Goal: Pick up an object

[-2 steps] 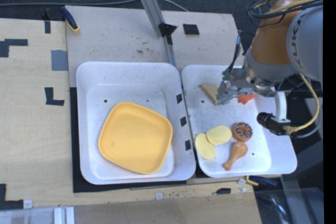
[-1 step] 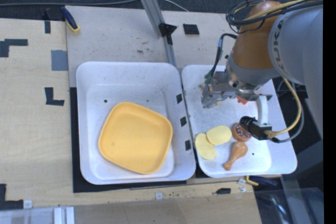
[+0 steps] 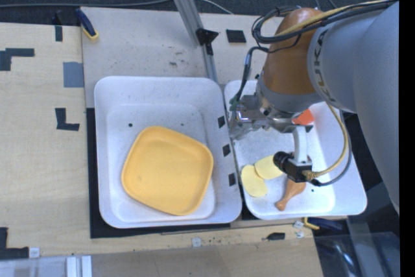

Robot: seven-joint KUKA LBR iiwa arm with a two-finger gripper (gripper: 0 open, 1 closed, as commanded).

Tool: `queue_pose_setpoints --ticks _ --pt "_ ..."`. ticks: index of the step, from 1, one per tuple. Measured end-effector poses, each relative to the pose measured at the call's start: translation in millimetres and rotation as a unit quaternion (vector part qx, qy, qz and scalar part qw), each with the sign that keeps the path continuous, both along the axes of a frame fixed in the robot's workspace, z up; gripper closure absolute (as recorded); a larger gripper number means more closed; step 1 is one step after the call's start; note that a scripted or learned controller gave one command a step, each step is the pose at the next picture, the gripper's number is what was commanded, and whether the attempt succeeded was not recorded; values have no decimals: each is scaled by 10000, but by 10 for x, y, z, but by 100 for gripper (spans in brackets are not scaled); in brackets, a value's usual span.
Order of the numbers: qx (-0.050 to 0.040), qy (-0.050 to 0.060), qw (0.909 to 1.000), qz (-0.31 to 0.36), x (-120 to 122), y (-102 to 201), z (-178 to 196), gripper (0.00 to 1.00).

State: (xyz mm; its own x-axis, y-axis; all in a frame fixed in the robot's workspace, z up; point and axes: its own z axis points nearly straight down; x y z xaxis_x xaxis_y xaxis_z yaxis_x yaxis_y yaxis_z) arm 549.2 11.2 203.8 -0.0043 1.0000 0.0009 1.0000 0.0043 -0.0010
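My gripper (image 3: 245, 121) hangs over the back left part of the right bin (image 3: 343, 201), under the grey and orange wrist. Just in front of it lie two pale yellow slices (image 3: 259, 176) on the bin floor. A brown drumstick-shaped piece (image 3: 291, 193) lies beside them to the right, partly under a black fitting on the arm. A small red-orange object (image 3: 303, 118) peeks out from behind the arm further back. In the left bin (image 3: 111, 100) rests a big yellow square plate (image 3: 167, 169). I see nothing between the gripper's parts.
A slanted metal pole (image 3: 188, 6) rises behind the bins. Black and yellow cables (image 3: 337, 162) loop from the arm across the right bin. The ridge between the two bins (image 3: 228, 139) stands close to the gripper's left.
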Motion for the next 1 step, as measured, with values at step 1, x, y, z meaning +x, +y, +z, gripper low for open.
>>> queue_pose_setpoints --ticks 1 --pt "2 -1 10000 7 -124 596 53 100"
